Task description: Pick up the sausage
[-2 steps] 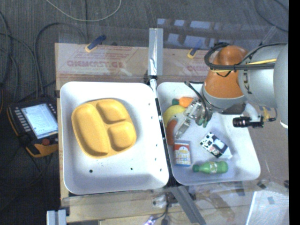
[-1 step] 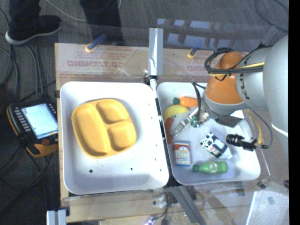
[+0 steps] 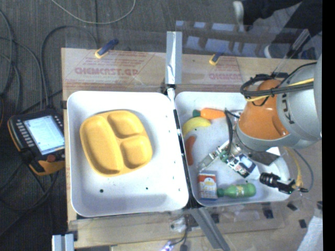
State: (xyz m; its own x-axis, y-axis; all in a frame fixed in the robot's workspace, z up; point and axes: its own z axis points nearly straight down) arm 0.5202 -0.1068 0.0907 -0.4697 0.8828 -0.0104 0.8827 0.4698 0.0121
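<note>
Pincer [image 3: 209, 162] low in the right bin [image 3: 272, 192], near the sausage [image 3: 190, 148].
The sausage lies by that bin's left wall, below a banana [image 3: 194, 124]; the pincer's grip cannot be told.

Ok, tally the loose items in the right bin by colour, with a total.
Orange: 1, the carrot
Yellow: 1, the banana
Red-orange: 1, the sausage
Green: 1, the bottle
White and red: 1, the small carton
Total: 5

The gripper hangs just right of the sausage.
</note>
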